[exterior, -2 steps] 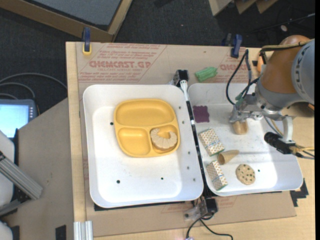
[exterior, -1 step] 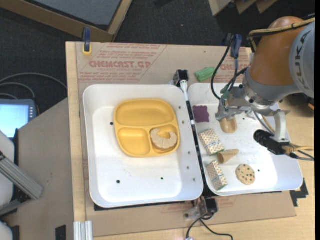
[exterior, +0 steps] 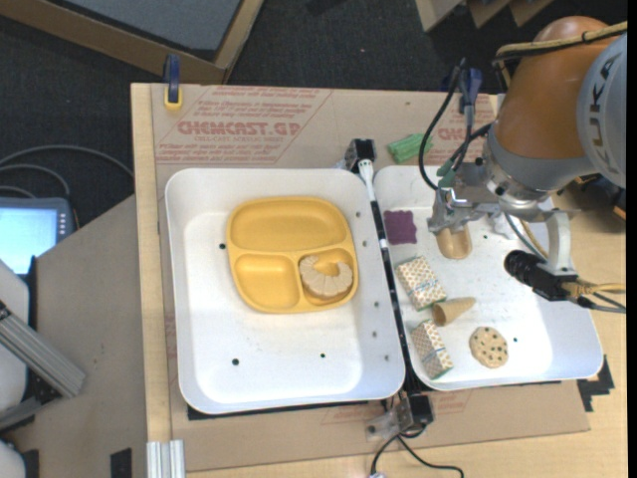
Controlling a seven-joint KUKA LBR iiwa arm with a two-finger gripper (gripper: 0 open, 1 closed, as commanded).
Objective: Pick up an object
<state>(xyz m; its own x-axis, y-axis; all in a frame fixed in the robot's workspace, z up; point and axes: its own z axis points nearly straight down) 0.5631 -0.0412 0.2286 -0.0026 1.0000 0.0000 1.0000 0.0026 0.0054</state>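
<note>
Brown paper-covered bench (exterior: 249, 118), two white bins (exterior: 199, 297), dark carpet (exterior: 80, 98).

Standing on dark grey carpet floor (exterior: 70, 88). Carrying a brown printed sheet over the desk (exterior: 239, 122). Leaning at upper left, a wood-framed board (exterior: 149, 8). Glowing at left edge, a screen (exterior: 25, 232).

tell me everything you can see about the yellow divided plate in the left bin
The yellow divided plastic plate lies flat, upper middle of the left shallow white bin. It is a rounded rectangle with one wide upper compartment and two smaller lower ones. The lower right compartment holds a round beige bitten pastry.
</note>
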